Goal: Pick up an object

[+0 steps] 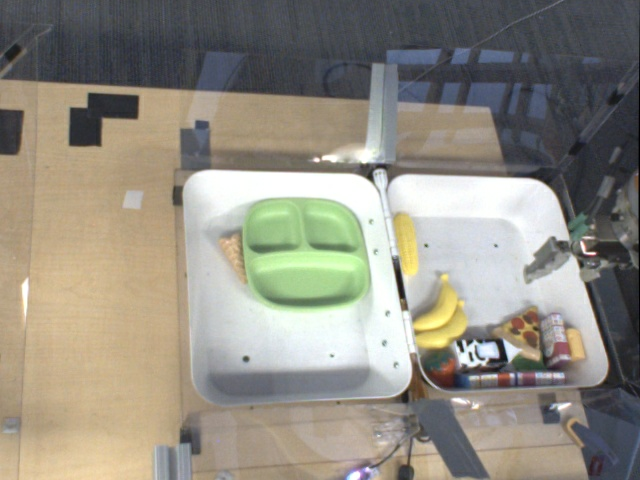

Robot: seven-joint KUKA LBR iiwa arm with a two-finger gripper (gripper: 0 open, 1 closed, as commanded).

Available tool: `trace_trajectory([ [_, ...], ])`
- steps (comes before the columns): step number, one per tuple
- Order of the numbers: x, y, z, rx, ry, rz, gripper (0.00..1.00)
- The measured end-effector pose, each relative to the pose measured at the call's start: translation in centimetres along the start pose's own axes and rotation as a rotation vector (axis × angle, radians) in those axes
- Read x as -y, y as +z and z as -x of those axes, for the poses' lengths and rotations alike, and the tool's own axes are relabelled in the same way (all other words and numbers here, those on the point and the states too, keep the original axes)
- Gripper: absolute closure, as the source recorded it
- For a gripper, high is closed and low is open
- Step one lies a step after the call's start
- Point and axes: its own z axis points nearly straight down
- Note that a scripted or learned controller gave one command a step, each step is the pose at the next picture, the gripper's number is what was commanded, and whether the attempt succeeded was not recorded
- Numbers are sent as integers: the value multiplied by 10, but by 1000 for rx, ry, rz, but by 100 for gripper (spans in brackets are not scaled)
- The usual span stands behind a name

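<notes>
My gripper (pixel 548 259) hangs over the right side of the right bin (pixel 480 203), reaching in from the right edge, with nothing visible in it. Below it, along the bin's front, lie a pizza slice (pixel 519 329), a red can (pixel 555 339), a black-and-white pack (pixel 481 351) and a red and dark marker-like item (pixel 510 378). A bunch of yellow bananas (pixel 441 315) lies to the lower left of the gripper. A yellow corn cob (pixel 405 243) rests against the bin's left wall.
The left bin (pixel 215 348) holds a green divided plate (pixel 304 251) with a tan cracker-like piece (pixel 232 255) poking out at its left edge. A metal post (pixel 383 108) stands behind the gap between the bins. The wooden bench (pixel 90 268) stretches to the left.
</notes>
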Motion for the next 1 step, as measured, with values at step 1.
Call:
trace_trajectory([
  [1, -26, 161, -71, -2, -61, -3, 0],
])
